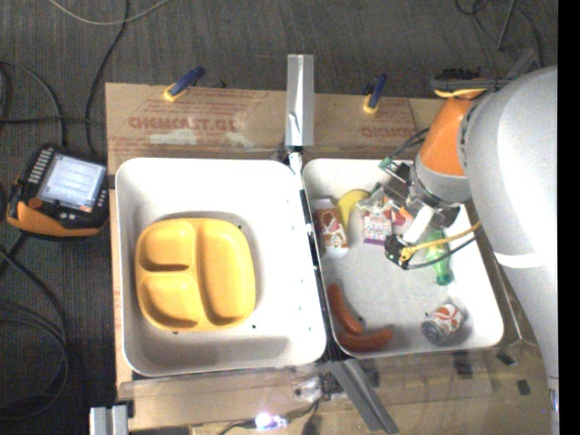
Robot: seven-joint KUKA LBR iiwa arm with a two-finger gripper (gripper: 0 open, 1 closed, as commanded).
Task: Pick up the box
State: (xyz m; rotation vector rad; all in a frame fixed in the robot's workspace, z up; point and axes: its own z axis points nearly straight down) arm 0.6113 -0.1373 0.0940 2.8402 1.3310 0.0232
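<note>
A small white and red box [333, 227] lies against the left wall of the right bin [471, 338]. A second white and pink carton [373, 226] sits a little to its right, directly under my gripper [388, 208]. The gripper hangs low over that carton, reaching in from the right below the orange wrist band. Its body covers the carton's upper right part, and I cannot tell whether it touches the carton.
A yellow banana [352, 201] lies behind the two boxes. A green bottle [441, 263], a can [444, 323] and a red-brown sausage [355, 327] lie in the right bin's front half. The left bin [181, 175] holds a yellow divided plate [195, 272].
</note>
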